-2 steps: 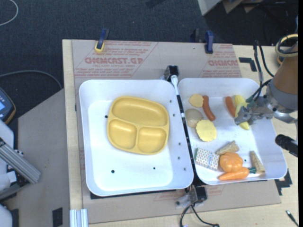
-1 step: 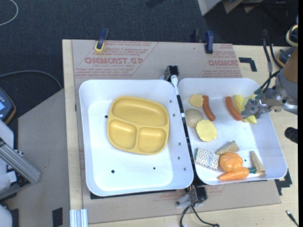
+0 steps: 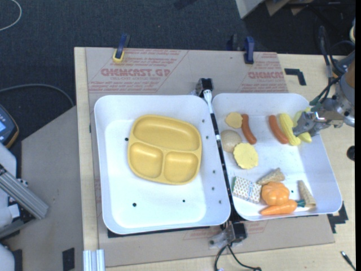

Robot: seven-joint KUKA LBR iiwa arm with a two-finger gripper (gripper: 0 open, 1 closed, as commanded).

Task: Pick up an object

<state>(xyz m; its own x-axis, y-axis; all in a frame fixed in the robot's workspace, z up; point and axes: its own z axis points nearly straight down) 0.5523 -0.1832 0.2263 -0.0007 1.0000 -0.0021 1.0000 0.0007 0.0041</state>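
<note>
A: What sits in the two containers on the tabletop (image 3: 84, 151)?

B: The left bin (image 3: 110, 151) carries a yellow divided plate (image 3: 164, 149), three compartments, lying flat and a little toward the far side. The right bin (image 3: 321, 168) has all the small food pieces.

A: Go through those.

B: Along the far part: a pale yellow round piece (image 3: 233, 119), a red sausage (image 3: 249, 128) just beside it, and further right a second sausage (image 3: 277, 129) touching a yellow corn cob (image 3: 289, 127). Near the divider lies a beige potato-like lump (image 3: 229, 140) with a flat yellow disc (image 3: 246, 156) touching it. At the near side there is a cluster: a patterned white packet (image 3: 246, 189), a tan bread-like piece (image 3: 271, 177), an orange pepper (image 3: 275, 193), a carrot (image 3: 278, 209) and a cone-shaped piece (image 3: 307, 193).

A: And the end effector?

B: The end effector (image 3: 307, 126) comes in from the right, low over the right bin's far right part, right at the corn cob. A yellow bit shows at its tip, but whether the fingers are clamped, together or apart, I cannot tell.

A: How does the corn cob look?

B: Bright yellow, elongated, lying roughly front to back beside the red sausage, its right side partly hidden by the end effector.
</note>
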